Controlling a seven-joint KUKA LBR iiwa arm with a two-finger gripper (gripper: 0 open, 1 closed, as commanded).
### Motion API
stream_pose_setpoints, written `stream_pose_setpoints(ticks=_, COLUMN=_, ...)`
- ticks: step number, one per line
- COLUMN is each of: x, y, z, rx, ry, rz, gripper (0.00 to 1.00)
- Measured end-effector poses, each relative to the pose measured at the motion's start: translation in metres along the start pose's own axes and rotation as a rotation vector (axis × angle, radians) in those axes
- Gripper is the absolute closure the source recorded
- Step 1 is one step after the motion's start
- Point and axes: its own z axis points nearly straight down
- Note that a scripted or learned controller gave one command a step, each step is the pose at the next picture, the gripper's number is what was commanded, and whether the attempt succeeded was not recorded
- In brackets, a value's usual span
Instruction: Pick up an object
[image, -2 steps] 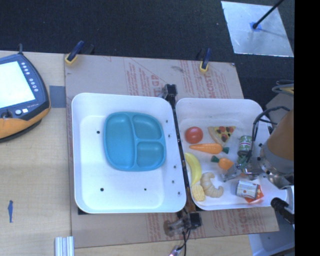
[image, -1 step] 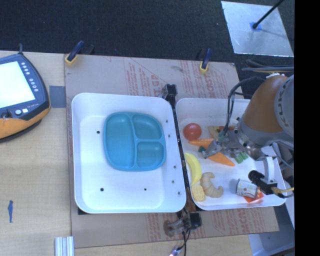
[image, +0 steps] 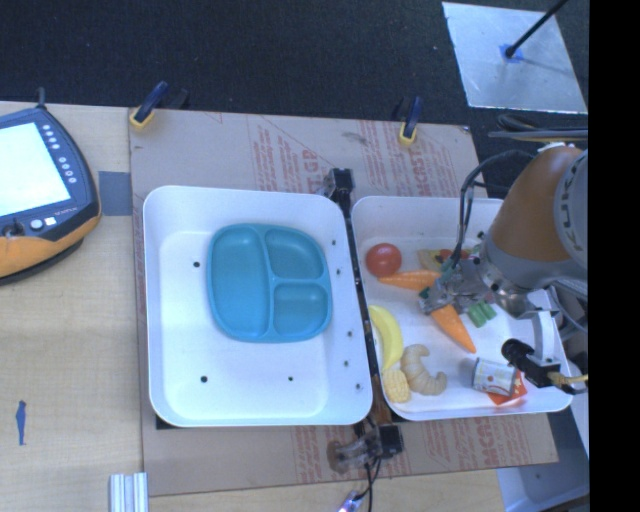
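Note:
The right bin (image: 400, 212) holds several toy foods. A red tomato (image: 383, 259) lies at its left, with an orange carrot (image: 407, 281) lying crosswise beside it. A second carrot (image: 456, 329) points down and to the right. A small green piece (image: 481, 314) lies next to it. A yellow banana (image: 388, 334), a corn cob (image: 396, 383) and a beige peanut-shaped piece (image: 423, 369) sit near the front left. A small can (image: 494, 376) lies at the front right. My gripper (image: 449, 291) hangs low in this bin, between the two carrots and just above the second one.
The left bin (image: 170, 330) holds a blue divided plate (image: 269, 282). A tablet in an orange case (image: 40, 190) lies on the bench at far left. Clamps (image: 149, 105) (image: 408, 120) stand on the board's back edge. The arm's grey and orange body (image: 535, 215) overhangs the right bin's right side.

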Motion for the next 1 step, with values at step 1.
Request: stream_pose_setpoints(ticks=1, x=0.0885, y=-0.0427, z=-0.1035, rx=-0.005, ry=0.002, rz=0.002, gripper=1.0)
